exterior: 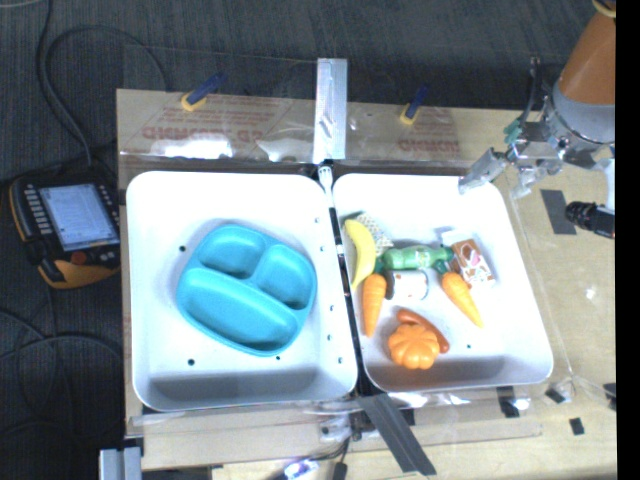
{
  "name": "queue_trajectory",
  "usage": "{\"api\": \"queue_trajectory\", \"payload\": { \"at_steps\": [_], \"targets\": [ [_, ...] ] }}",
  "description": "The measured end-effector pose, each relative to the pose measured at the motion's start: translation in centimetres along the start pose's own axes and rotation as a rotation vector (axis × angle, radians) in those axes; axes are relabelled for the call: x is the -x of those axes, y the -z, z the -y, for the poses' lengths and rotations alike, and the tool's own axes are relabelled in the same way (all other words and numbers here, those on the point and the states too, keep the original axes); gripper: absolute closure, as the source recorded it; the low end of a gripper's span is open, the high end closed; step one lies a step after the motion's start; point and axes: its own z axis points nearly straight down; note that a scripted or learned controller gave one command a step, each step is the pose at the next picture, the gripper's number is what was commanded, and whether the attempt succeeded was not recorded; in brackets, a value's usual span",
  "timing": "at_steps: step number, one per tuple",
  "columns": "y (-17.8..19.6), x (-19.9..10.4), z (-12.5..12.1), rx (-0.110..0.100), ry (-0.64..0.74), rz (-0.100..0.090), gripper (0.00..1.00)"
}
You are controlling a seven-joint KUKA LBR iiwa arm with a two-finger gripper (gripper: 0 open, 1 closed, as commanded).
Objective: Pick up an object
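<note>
the bench (585,298) is carrying two shallow white bins side by side, touching along their inner edges. the left bin (160,218) and the right bin (510,268) are sitting flat. clear plastic sheeting (240,128) is lying behind them, and black tape (558,211) is sticking at right.

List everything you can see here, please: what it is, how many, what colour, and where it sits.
bins: 2, white, side by side on the bench
divided tray: 1, blue, left bin
banana: 1, yellow, right bin, near the divider
carrots: 2, orange, right bin
pumpkin: 1, orange, right bin, front
bottle: 1, green, right bin, middle
packet: 1, red, right bin
handheld controller: 1, black and orange, floor at left
clips: 2, blue and yellow, back board
arm: 1, grey and orange, upper right
</note>
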Motion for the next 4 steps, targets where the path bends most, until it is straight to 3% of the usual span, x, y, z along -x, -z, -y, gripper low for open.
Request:
{"api": "queue_trajectory", "payload": {
  "at_steps": [1,2,3,4],
  "targets": [
    [-12.4,1.4,4.6,-0.003,0.119,-0.005,0.00],
    [-5.0,1.8,5.6,0.001,0.283,0.002,0.00],
    [-14.6,-0.3,7.9,0.011,0.310,0.007,0.00],
    [-13.7,-0.5,7.8,0.013,0.311,0.005,1.00]
  ]
}}
